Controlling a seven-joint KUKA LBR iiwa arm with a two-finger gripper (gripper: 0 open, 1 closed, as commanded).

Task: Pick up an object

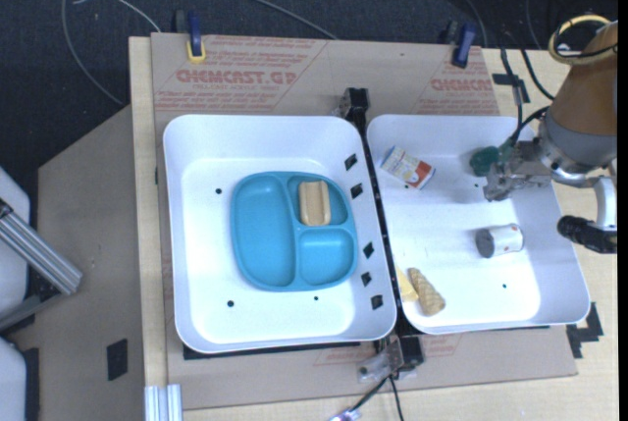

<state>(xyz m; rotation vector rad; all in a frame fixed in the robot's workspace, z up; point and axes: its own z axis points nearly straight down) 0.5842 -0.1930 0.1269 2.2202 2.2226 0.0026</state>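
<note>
Currently, stage: a judgement only, the arm looks poised over the right bin (549,306) to choose something, with nothing lifted yet.
Claw: the claw (498,182) sits low near the bin's upper right part, reaching in from the right; whether it is spread or pressed together I cannot tell, since it is small and blurred against the white floor.
Green object: a small teal thing (484,158) lies just beside the claw, probably the nearest candidate.
Grey cylinder: a short grey and white cylinder (499,239) lies on its side below the claw, apart from it.
Packet: a white and red packet (406,167) rests near the bin's upper left.
Tan piece: a bumpy tan piece (426,291) lies at the bin's lower left corner.
Left bin: the left bin (196,242) holds a blue divided tray (265,233) with a tan block (314,202) in its upper right compartment.
Desk: both bins sit side by side on the desk (147,164), so things can be moved between them.
</note>
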